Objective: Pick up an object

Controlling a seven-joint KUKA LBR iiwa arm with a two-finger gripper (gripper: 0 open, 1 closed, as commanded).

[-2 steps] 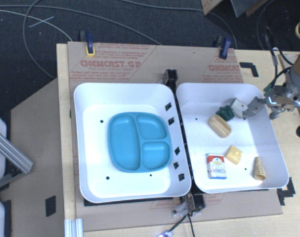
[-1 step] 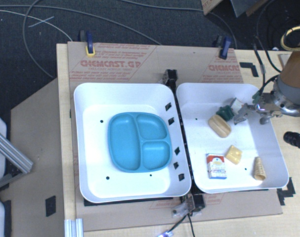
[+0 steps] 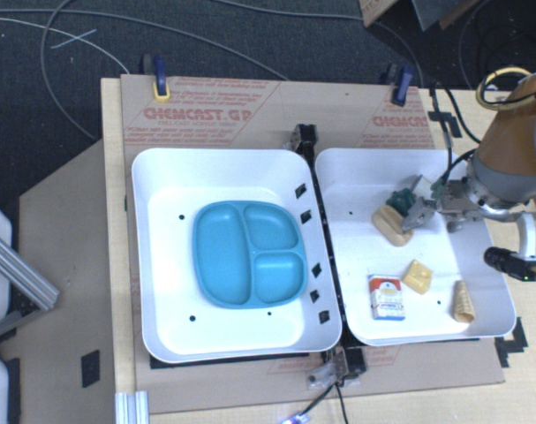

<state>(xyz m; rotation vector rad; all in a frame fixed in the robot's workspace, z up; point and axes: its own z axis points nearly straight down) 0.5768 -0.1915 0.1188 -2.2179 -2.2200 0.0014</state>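
Observation:
My gripper (image 3: 414,208) reaches in from the right and hangs low over the upper middle of the right bin (image 3: 356,179). A small dark green object (image 3: 396,204) lies right at its tip. I cannot make out whether that object is gripped or merely beside the tip. Just below and left of it lies a tan rounded block (image 3: 390,229). Nearer the front of the bin are a yellow wedge (image 3: 417,276), a red and white small box (image 3: 387,297) and a tan cone-shaped piece (image 3: 463,302).
The left bin (image 3: 153,237) holds a blue divided plate (image 3: 248,253). A black divider with clips (image 3: 313,237) runs between the bins. The arm's grey and orange wrist (image 3: 508,153) stands over the right bin's far right edge. Cables trail across the floor behind the bench.

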